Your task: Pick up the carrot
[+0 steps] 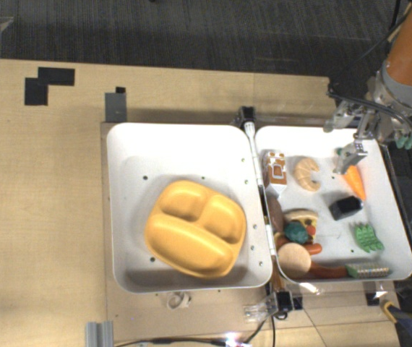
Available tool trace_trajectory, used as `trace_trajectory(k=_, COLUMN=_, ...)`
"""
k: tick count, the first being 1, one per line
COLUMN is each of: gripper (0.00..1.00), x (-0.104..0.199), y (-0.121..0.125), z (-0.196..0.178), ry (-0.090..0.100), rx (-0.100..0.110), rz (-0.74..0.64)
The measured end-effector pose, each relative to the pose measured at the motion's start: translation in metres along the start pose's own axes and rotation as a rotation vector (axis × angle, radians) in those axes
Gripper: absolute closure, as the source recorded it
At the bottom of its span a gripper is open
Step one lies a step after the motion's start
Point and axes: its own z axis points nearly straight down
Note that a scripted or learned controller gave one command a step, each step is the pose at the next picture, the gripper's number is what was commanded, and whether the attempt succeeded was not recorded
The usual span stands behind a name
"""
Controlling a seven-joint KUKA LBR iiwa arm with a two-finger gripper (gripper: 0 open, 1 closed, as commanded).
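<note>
A robot arm (408, 49), grey with an orange band, is seen reaching over the far right corner of the worktop (47, 194), where two white bins sit side by side. The hand (352, 152) is lowered into the right bin (401, 255), its fingers pinching the top end of the carrot (355, 181), which lies near that bin's far right corner. A black block (345, 207) and a green toy (366, 238) are seen just nearer the front edge, a croissant (308, 173) to the carrot's left. A large yellow bread-shaped toy (195, 227) is held in the left bin (126, 157).
</note>
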Motion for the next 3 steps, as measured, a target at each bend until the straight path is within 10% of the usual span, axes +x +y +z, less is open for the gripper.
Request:
trace_trajectory(k=1, gripper=0.00, x=-0.004, y=-0.080, z=0.158, ry=0.014, rx=-0.003, rz=-0.040)
trace_trajectory(k=3, gripper=0.00, x=0.039, y=-0.078, z=0.177, ry=-0.003, rx=0.000, rz=0.159)
